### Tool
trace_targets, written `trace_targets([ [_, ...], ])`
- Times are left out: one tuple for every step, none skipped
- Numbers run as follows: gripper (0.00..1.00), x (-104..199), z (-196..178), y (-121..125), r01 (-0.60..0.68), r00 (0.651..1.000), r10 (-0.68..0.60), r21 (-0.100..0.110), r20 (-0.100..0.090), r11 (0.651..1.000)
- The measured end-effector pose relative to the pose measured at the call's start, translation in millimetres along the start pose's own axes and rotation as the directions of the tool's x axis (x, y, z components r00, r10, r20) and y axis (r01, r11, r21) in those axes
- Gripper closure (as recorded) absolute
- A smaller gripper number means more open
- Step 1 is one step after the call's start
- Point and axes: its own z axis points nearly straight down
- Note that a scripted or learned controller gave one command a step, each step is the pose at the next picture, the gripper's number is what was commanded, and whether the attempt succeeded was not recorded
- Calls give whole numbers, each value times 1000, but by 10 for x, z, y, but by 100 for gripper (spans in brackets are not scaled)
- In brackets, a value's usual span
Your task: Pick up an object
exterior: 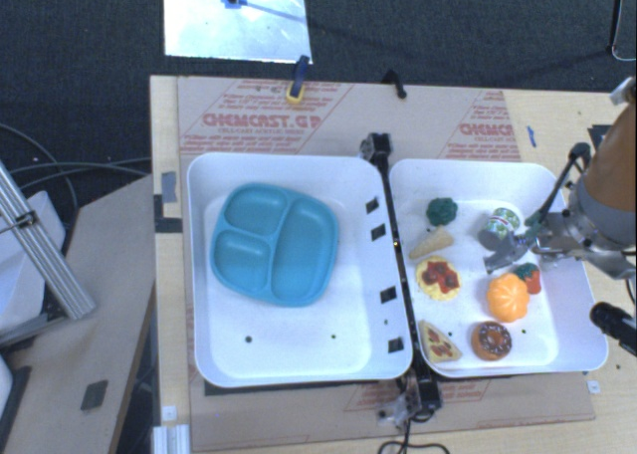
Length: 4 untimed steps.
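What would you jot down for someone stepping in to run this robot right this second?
Gripper: low over the right bin, among the toy food; whether it holds anything can't be told.
Nearby: orange fruit, small red piece, round green-white item.
Elsewhere in that bin: broccoli, round pizza, pizza slice, donut.
Left bin: blue divided plate.
Done: nothing visibly lifted.
Left: grasp one object and raise it.

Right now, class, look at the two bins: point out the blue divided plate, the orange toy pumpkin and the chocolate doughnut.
blue divided plate [274, 243]: camera view, on the ridge between its compartments.
orange toy pumpkin [508, 298]: camera view, on the middle of its top.
chocolate doughnut [492, 341]: camera view, on its iced ring.
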Motion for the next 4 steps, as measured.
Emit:
trace_targets([
  [0,-311,1300,-142,-5,1000,5,11,-1,1000],
  [0,-297,1251,-107,-2,1000,2,1,0,1000],
  [100,-297,1146,-99,-2,1000,2,-2,1,1000],
  [100,266,870,-95,6,1000,-6,-2,-1,1000],
])
